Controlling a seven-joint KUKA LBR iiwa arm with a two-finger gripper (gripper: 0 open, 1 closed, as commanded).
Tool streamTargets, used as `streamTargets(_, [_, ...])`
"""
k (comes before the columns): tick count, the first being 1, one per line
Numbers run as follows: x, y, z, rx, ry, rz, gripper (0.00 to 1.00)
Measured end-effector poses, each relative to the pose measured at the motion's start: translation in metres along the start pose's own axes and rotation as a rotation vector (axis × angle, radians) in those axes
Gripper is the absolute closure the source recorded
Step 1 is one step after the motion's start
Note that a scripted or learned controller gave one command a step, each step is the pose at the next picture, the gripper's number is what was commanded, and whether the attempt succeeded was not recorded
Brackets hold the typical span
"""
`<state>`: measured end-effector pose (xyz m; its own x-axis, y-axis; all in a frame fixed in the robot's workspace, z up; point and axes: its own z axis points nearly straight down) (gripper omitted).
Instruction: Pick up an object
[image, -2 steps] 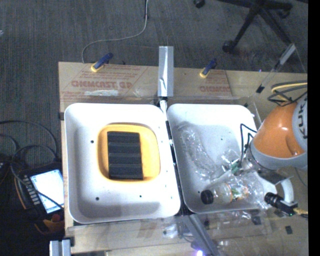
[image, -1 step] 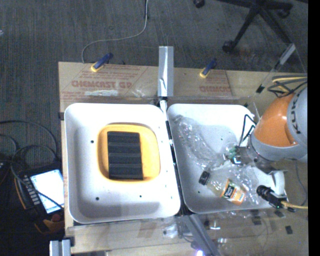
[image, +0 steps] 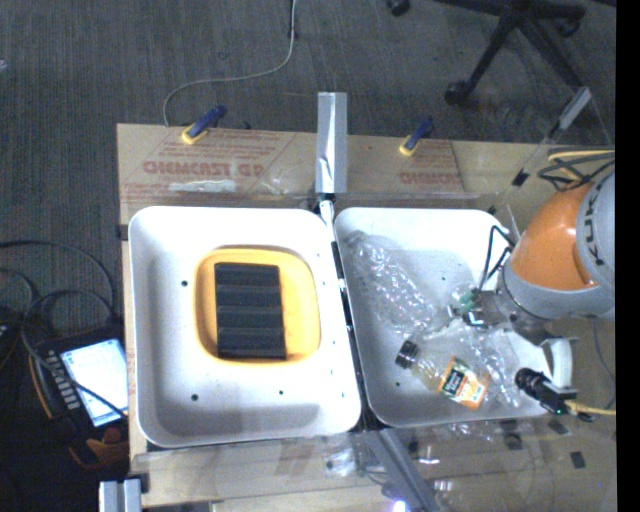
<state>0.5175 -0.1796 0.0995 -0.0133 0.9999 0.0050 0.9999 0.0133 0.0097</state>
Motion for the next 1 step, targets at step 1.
streamTargets(1, [0.0552, 0.0418, -0.0907, 0.011, -0.006, -0.038, 1.0])
